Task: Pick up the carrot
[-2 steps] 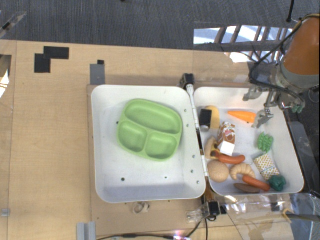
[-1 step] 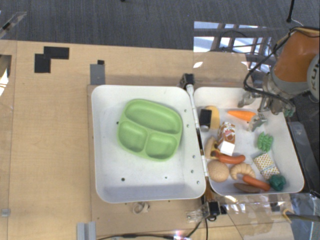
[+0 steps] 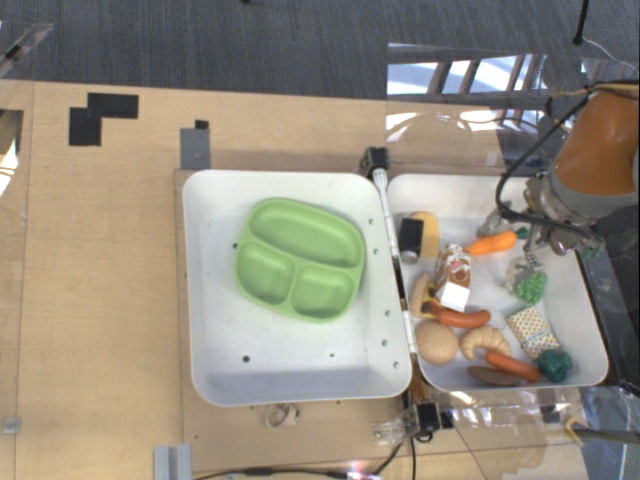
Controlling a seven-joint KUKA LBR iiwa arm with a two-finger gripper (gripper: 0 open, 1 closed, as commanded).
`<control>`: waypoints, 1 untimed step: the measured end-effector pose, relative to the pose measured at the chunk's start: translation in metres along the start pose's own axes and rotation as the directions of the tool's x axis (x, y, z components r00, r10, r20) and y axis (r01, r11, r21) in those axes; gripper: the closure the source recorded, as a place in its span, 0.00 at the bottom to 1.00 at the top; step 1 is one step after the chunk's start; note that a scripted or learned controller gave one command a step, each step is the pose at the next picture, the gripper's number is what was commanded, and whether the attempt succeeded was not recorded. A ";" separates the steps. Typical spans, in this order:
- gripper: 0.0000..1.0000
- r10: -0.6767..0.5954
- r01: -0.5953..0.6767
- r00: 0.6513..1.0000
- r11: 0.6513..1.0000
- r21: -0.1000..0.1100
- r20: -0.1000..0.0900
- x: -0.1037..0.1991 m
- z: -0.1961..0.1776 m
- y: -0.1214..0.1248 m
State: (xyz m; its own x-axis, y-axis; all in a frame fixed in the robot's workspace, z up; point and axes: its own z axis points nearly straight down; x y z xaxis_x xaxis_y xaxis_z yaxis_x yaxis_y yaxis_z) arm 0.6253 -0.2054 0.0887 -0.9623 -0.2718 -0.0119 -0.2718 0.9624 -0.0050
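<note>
The carrot [image 3: 492, 244] is a short orange piece lying at a slant in the upper part of the right bin [image 3: 596, 318]. Its right end reaches the gripper [image 3: 524, 240], which hangs below the grey wrist and orange band at the right edge. The gripper's tip meets the carrot's right end, and the wrist body and cables hide how it stands on the carrot. A second orange-red piece [image 3: 512, 365] lies near the bin's front, beside a dark green lump [image 3: 553, 365].
The right bin also holds a yellow and black item [image 3: 420, 233], a small bottle [image 3: 455, 268], a sausage [image 3: 462, 318], a bread roll [image 3: 436, 341], a croissant [image 3: 485, 341], a light green piece [image 3: 530, 288] and a patterned block [image 3: 530, 326]. A green divided plate [image 3: 300, 258] lies in the left bin [image 3: 215, 358].
</note>
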 end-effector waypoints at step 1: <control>0.00 -0.101 0.101 0.995 0.995 0.007 0.006 -0.028 -0.003 -0.011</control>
State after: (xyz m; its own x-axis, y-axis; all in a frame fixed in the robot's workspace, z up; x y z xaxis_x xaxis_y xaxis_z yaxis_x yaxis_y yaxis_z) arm 0.6549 -0.2084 0.0923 -0.9298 -0.3676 -0.0178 -0.3674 0.9300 -0.0134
